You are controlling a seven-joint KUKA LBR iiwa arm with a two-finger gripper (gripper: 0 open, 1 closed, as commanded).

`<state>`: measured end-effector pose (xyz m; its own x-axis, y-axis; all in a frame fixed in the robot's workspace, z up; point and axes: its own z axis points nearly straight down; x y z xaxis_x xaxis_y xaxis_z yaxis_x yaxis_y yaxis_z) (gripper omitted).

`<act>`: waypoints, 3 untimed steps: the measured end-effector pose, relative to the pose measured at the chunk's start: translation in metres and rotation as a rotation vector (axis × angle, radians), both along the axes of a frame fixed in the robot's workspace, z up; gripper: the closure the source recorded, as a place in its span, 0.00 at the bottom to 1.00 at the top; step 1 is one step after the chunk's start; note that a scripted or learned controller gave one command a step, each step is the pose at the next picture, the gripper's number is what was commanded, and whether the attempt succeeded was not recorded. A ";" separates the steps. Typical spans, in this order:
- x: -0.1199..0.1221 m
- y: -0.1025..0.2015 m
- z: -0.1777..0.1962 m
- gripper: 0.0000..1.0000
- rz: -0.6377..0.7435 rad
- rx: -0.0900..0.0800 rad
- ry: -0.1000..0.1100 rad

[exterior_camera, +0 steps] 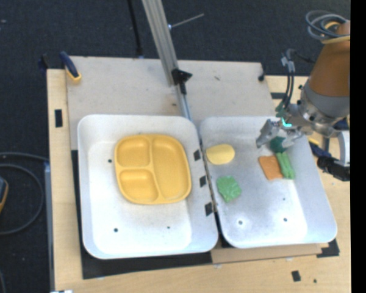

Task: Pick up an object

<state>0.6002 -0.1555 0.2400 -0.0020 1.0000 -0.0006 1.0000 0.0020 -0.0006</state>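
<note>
In the right bin [293, 224] lie a yellow rounded piece [220, 154], a green lumpy piece [229, 188], an orange block [270, 167] and a green stick [286, 164] beside it. My gripper [274, 137] hangs over the bin's upper right part, just above the orange block and the green stick, with its fingers spread apart. Nothing sits between them. A yellow divided plate [152, 168] rests in the left bin [104, 224].
A metal pole [161, 35] slants up from the back of the bench between the bins. A blue and yellow clamp [70, 66] sits at the bench's back left corner. Cables hang by the arm at the right.
</note>
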 end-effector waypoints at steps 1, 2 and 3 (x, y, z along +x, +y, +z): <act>0.000 0.000 0.001 0.00 0.000 0.000 -0.002; 0.000 0.007 -0.060 0.00 -0.001 0.000 0.003; -0.001 -0.001 -0.120 0.00 -0.002 0.000 0.003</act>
